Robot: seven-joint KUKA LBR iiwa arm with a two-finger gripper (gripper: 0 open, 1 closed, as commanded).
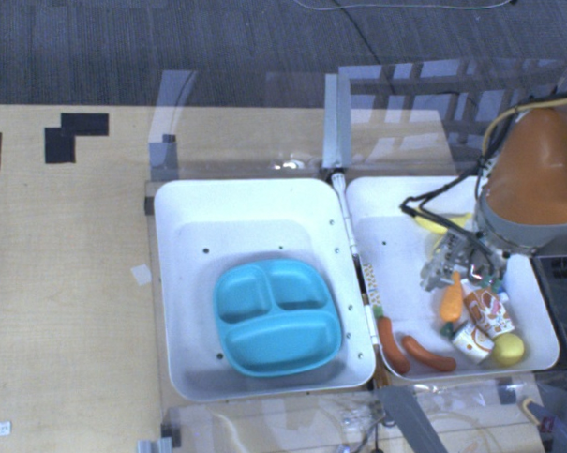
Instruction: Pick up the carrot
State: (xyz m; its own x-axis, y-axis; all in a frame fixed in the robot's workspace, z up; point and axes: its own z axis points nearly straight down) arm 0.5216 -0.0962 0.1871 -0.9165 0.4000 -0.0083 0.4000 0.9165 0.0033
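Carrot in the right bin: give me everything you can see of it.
The carrot is a small orange piece, smooth and plastic-looking like toy food, with a dark green end toward the bin's near edge. It lies in the right bin, roughly along the near-far direction. The tool sits right above its far end, partly covering it; contact cannot be judged. A printed carton lies against its right side. Two sausages lie nearby to its left, apart.

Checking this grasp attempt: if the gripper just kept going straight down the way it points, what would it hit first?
Most likely the carrot: the gripper hangs just above its upper end in the right bin. Depth is hard to judge from this slanted view, so it may land slightly off-centre.
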